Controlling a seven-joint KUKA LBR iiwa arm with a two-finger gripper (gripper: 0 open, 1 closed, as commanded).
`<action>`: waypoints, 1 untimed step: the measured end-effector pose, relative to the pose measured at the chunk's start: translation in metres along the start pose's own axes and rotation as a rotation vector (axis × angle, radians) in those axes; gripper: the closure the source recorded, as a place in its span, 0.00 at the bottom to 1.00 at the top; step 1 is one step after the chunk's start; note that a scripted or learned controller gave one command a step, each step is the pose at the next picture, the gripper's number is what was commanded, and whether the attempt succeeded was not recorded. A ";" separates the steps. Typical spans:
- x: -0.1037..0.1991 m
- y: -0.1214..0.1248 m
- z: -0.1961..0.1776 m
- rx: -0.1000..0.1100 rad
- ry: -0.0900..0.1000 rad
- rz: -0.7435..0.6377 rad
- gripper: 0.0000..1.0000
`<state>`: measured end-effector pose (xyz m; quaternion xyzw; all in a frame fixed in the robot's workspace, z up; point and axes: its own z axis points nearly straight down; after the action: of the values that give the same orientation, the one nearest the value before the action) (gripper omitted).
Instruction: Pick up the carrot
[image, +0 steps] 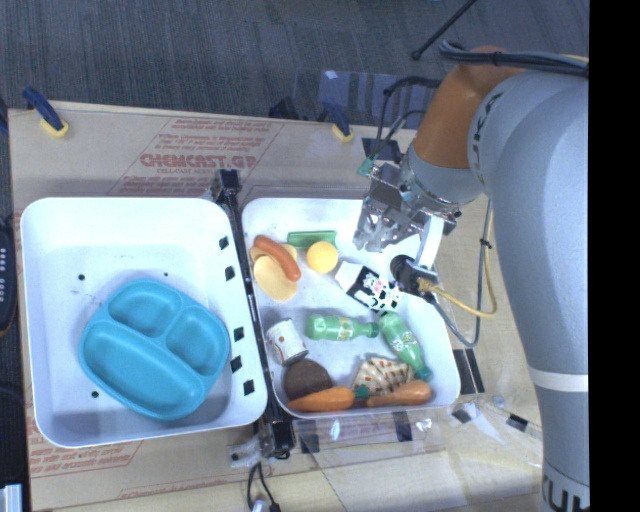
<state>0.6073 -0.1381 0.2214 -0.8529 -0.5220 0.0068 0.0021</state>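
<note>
Cardboard-lined bench space is taken up by two white bins side by side. Nearest, the carrot (322, 401) is seen lying flat against the right bin (448, 362)'s front wall, beside a second one. It is judged light, stiff and smooth; a mid-body grip seems soundest. Farther back, the gripper (378, 232) hangs over the bin's rear, nothing grasped; jaw state cannot be told.

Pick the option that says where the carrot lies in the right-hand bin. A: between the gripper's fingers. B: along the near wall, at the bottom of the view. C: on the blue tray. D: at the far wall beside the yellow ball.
B: the carrot lies along the near wall of the right bin, just below the brown round item, far from the gripper at the bin's far end.
</note>
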 end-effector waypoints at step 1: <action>0.003 -0.001 0.000 0.001 0.002 -0.005 0.00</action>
<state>0.6081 -0.1348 0.2210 -0.8516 -0.5242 0.0061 0.0031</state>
